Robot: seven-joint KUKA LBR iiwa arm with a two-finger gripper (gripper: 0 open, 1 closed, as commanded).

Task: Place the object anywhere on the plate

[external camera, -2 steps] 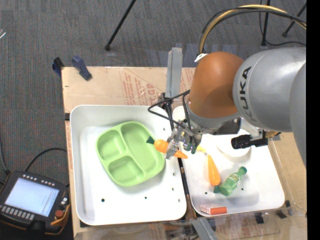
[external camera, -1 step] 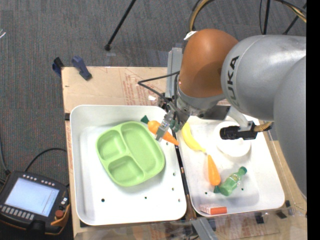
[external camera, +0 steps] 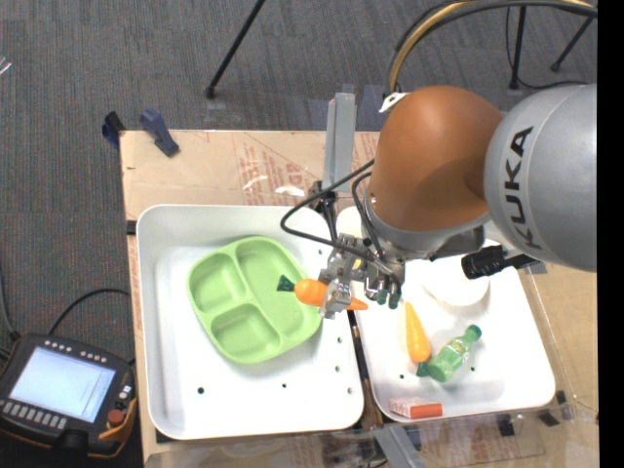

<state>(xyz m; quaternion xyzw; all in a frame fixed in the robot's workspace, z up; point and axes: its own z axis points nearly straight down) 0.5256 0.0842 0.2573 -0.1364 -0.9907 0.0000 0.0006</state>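
Observation:
A light green divided plate (external camera: 249,300) lies in the left bin (external camera: 171,378). Over the plate's right rim, by the divider between the bins, hangs a toy carrot (external camera: 310,292); its green top points left toward the plate and its orange tip pokes out on the right. My gripper (external camera: 334,297) is shut across the carrot's middle, under the big orange wrist band. The fingertips are partly hidden by the carrot and the wrist's cables.
The right bin (external camera: 531,373) holds a second toy carrot (external camera: 416,331), a green bottle (external camera: 451,355), a small red box (external camera: 417,409) at its front edge and a white round dish (external camera: 455,289) partly under the arm. A teach pendant (external camera: 63,388) lies at the bottom left.

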